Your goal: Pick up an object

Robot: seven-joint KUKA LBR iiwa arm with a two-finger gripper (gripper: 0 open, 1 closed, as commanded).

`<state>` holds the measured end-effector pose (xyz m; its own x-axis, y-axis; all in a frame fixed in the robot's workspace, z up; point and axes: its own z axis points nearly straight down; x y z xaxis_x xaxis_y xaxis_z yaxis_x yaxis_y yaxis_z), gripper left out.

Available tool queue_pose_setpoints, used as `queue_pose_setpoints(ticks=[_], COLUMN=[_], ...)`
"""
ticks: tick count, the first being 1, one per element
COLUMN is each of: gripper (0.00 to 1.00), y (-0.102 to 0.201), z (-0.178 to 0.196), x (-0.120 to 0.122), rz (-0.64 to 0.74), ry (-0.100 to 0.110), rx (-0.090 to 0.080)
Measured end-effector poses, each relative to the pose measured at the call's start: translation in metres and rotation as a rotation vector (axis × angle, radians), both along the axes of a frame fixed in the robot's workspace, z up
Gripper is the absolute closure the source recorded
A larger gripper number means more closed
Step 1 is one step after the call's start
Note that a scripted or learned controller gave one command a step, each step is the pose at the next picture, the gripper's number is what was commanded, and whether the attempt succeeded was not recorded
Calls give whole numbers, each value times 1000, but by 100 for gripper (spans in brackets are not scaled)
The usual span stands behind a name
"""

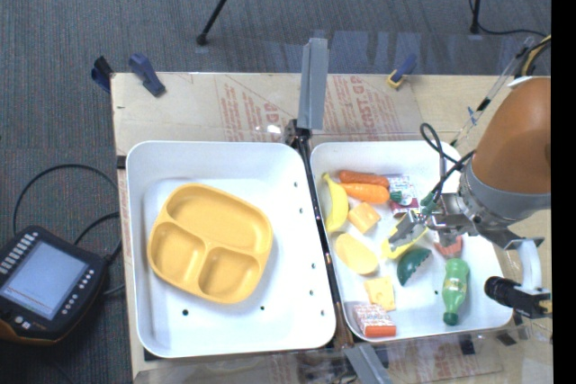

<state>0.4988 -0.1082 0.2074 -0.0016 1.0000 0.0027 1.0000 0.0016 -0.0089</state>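
Two white bins sit side by side on the desk (207,108). Left bin (144,175) holds a yellow divided tray (211,242). Right bin (500,301) holds toy food: carrot (366,191) at 12 o'clock, green bottle (454,289) at 4, cheese wedge (381,292) at 6. End effector (430,223) hangs over the bin's center-right, above a yellow banana (405,238); its grip can't be made out.

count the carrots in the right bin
2. Both carrots lie side by side near the far wall of the right bin: one nearer the wall, the other just in front of it. More may be hidden under the arm.
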Motion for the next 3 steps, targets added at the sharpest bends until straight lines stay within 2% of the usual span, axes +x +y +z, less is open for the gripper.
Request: queue_pose_setpoints(ticks=[1, 2, 3], gripper=[0, 0, 100], y=[-30, -61, -65], z=[-121, -120, -112], x=[26, 80, 77], rz=[73, 29, 23], ry=[-5, -8, -1], rx=[-1, 9, 4])
